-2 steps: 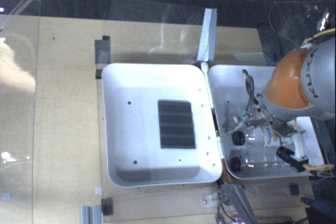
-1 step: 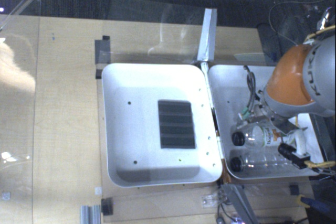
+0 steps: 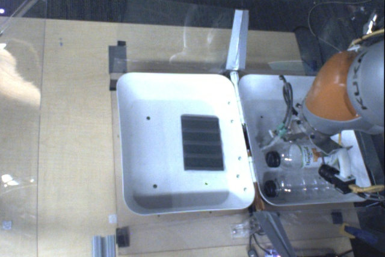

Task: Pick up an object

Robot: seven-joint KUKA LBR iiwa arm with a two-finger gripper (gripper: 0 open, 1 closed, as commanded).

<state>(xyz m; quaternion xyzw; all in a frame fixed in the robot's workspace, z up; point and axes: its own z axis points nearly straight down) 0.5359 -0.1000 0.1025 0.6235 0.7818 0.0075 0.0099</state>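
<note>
You see the gripper (image 3: 287, 131) low over the clear bottles (image 3: 295, 158) at four o'clock; grasp state unreadable, nothing lifted.

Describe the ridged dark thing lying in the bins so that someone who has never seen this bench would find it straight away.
Look at the left bin, the one away from the arm. The dark grey ribbed rectangle lies flat near its middle, alone on the white floor. The clear bottles with black caps lie in the right bin; this one is opaque, flat and ridged.
</note>
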